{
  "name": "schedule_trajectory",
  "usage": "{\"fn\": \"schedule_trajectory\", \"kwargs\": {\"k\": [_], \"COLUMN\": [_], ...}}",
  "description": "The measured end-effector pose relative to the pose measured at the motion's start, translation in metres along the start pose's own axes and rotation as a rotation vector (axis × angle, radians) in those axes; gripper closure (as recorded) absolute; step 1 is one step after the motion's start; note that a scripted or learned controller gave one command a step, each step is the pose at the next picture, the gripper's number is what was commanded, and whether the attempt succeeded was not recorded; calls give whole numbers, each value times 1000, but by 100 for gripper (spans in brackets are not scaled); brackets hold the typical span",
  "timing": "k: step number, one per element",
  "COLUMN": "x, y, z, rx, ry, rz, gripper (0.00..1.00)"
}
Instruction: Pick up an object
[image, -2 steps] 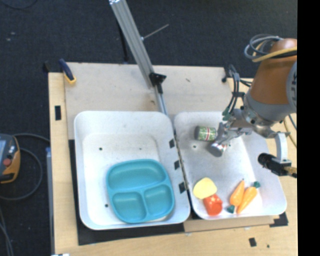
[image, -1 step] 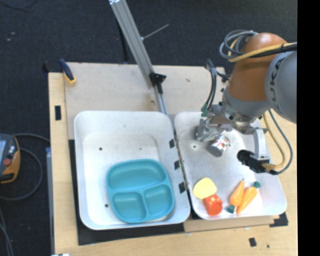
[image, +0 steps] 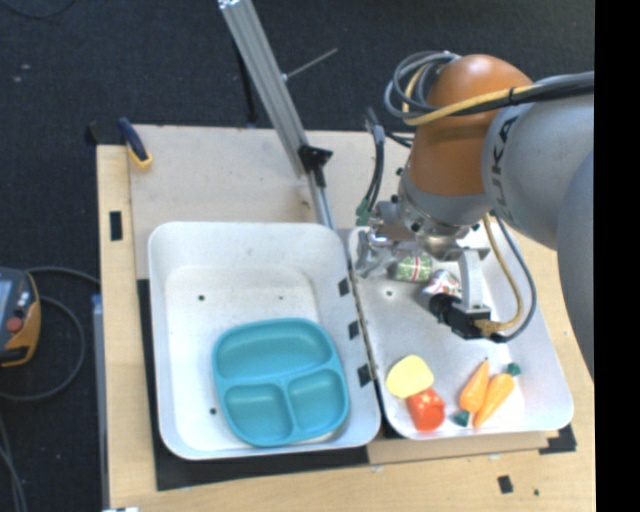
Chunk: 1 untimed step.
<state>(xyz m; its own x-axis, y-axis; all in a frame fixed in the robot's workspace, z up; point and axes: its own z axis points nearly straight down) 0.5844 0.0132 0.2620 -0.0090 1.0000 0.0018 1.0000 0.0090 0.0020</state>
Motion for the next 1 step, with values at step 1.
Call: {"fn": "schedule_trajectory", "kwargs": {"k": [1], "x": [46], "y": [1], "z": [18], "rx": [3], "ry": [-2], "rz": [3], "gripper": [100]}}
